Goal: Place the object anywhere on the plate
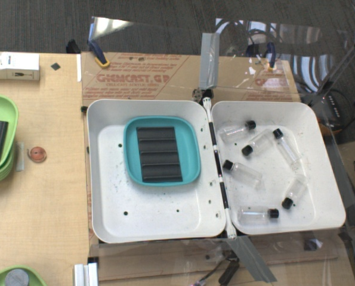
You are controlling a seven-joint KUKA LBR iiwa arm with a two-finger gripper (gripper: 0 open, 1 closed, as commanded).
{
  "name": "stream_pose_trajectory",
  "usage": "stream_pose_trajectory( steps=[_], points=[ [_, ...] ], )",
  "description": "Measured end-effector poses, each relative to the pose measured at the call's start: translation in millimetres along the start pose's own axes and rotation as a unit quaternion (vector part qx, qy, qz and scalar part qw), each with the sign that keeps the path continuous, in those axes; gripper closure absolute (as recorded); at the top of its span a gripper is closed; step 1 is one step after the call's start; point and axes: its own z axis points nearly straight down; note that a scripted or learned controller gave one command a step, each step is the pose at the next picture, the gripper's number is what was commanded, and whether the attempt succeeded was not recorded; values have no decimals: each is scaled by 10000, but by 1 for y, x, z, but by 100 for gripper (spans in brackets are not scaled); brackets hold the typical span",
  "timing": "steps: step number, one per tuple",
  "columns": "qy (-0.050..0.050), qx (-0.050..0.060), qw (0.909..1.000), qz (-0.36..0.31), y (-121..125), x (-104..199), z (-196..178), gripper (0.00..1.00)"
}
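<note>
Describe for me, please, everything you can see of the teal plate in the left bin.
The teal plate is a rounded square dish with a raised rim, looking like smooth plastic. It lies flat and upright on the floor of the left white bin, towards that bin's far side. On its middle rests a dark ribbed insert with four raised bars. Nothing else touches it; the clear vials with black caps all lie in the right bin.
</note>
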Motion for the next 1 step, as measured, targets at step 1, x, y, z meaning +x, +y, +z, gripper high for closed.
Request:
stream_pose_trajectory(
  steps=[1],
  points=[
    [0, 0, 10000, -6, 0, 1, 0, 0]
  ],
)
